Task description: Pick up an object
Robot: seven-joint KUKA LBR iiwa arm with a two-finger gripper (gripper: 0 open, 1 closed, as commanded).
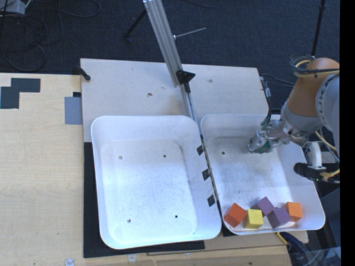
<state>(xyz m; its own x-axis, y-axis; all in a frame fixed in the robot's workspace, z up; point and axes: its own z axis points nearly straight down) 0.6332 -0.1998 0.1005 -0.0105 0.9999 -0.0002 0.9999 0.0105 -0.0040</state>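
overhead slanted view of a pale tabletop (127,85) bearing two shallow white bins side by side. left bin (105,143) lies toward nine o'clock of centre, and right bin (222,129) lies toward four o'clock, the two touching along a shared edge marked by small black clips. grey arm (327,101) with an orange band (308,90) comes in from three o'clock, and its end effector (260,143) hangs low over the upper part of the right bin, near that bin's twelve o'clock edge, with a small green part showing at its tip; whether it is spread or pressed together cannot be told at this size, and nothing can be seen between its tips. five small blocks sit in a cluster against the right bin's six o'clock rim, well apart from the end effector: a red-orange block (236,214) at the nine o'clock end, a yellow block (254,218) just beside it, a purple block (265,205) toward twelve o'clock of the yellow one, a second purple block (278,216) next along, and an orange block (294,210) at the three o'clock end. a grey metal rail (166,43) slants from twelve o'clock down toward the gap between the bins.
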